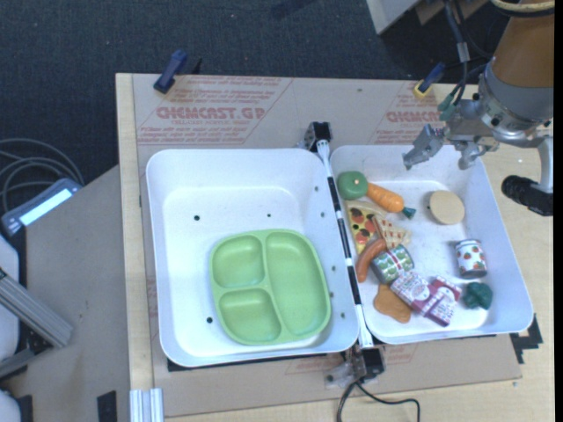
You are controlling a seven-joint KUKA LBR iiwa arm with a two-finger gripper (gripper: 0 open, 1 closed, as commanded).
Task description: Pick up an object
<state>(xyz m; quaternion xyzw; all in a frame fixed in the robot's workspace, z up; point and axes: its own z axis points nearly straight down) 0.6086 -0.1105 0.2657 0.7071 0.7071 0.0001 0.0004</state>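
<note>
The right bin [504,236] holds toy food: a green round piece [353,184], a carrot [387,197], a tan round cookie [447,207], a pizza slice [361,222], a small can [471,258], a green-labelled can [394,263], a pink packet [424,293], a dark green piece [478,296] and an orange piece [390,304]. My gripper [447,149] hovers over the bin's far edge, above and behind the cookie. Its fingers are spread apart with nothing between them.
The left bin [176,200] holds a green divided plate [268,286]. A black clip [318,134] sits where the bins meet at the back. Blue clamps [170,71] [428,79] hold the cardboard sheet. Cables lie at the left [26,161].
</note>
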